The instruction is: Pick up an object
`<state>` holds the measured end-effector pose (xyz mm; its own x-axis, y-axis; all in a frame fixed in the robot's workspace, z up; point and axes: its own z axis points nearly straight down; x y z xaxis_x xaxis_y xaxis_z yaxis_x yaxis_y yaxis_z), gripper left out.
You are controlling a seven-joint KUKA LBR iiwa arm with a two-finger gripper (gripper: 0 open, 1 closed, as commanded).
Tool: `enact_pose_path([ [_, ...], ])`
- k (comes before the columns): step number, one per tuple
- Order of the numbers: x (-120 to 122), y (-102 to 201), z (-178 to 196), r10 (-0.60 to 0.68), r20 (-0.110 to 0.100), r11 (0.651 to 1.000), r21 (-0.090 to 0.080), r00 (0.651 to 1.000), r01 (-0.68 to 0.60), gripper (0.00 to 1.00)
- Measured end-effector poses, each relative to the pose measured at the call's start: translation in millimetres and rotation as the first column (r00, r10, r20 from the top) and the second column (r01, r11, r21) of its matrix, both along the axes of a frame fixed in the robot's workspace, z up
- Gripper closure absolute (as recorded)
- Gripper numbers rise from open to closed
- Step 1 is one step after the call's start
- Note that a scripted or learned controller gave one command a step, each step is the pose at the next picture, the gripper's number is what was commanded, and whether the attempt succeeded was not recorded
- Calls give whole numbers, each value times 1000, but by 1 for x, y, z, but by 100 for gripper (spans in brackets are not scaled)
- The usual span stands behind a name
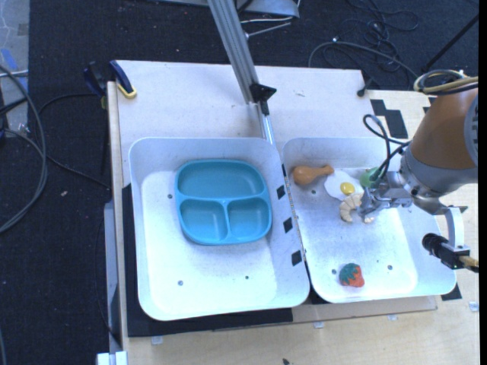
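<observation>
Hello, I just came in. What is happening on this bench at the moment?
A grey robot arm with an orange band reaches in from the right, and its claw is low over the right bin, among a cluster of toy foods: a fried egg, a brown drumstick and a pale curled piece. A strawberry lies apart, nearer the front. The left bin holds a blue divided plate. Nothing looks lifted yet.

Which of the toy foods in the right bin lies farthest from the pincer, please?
The red strawberry, alone near the front edge of the right bin; the others cluster beside the pincer.
</observation>
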<state>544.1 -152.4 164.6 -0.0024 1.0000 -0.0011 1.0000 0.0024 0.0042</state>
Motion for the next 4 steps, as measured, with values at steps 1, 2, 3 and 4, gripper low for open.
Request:
enact_pose_path([
  [1, -7, -6, 56, -1, 1, 1000, -1, 1000, 1, 100],
  [2, -6, -6, 108, 1, 2, 1000, -1, 1000, -1, 100],
  [3, -1, 50, 106, 6, -4, 1000, 2, 1000, -6, 100],
  [4, 11, 94, 105, 5, -3, 1000, 1, 1000, -5, 100],
])
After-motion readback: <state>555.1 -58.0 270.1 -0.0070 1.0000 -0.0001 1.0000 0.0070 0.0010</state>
